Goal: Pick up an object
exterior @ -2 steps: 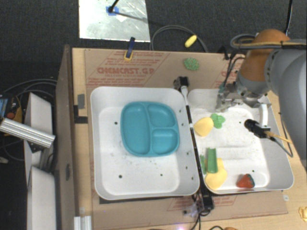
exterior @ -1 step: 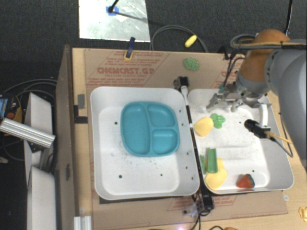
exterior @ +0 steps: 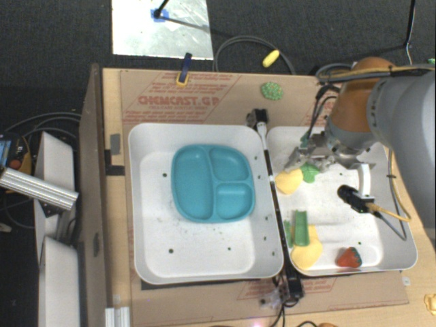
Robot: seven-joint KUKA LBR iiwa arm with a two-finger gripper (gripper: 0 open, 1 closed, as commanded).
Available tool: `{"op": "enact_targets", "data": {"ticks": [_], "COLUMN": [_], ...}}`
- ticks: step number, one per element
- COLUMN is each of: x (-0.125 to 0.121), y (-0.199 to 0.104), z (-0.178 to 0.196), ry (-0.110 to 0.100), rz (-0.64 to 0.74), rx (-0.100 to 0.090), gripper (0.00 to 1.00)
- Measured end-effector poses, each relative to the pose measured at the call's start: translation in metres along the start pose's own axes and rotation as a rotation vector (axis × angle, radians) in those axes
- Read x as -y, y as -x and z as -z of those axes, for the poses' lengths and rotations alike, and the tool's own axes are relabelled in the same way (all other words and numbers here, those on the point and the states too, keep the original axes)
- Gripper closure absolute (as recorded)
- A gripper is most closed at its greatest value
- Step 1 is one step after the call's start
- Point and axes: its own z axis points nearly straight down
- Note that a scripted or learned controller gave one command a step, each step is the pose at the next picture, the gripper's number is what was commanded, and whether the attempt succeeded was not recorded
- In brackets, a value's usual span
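End effector (exterior: 310, 159) hangs low over the toy-filled bin (exterior: 392, 254), small green object (exterior: 310, 175) directly beneath and yellow object (exterior: 288, 181) just beside it, evidently lined up for a pick; released or clenched cannot be told.

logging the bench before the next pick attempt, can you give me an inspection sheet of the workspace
surface: left bin and right bin, both white, side by side on a brown board
job's things: in the right bin, a yellow piece, small green piece, green block, second yellow piece, red piece
clutter: blue divided plate in the left bin; green round thing on the board
grippers: claw over the right bin, close to the yellow piece and small green piece; open or shut cannot be told
cables: grey loop behind the board; black lead upper right
surroundings: silvery sheet behind the board; metal bar at left
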Motion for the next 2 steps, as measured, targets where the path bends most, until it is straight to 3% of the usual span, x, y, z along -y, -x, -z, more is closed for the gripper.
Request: {"op": "enact_targets", "data": {"ticks": [1,2], "x": [-0.002,-0.004], "y": [0.001,0.002], "z": [0.001,0.015], "ry": [0.004,0.013], "rz": [-0.001,0.0], "rx": [0.001,0.003], "gripper": [0.0,1.0]}}
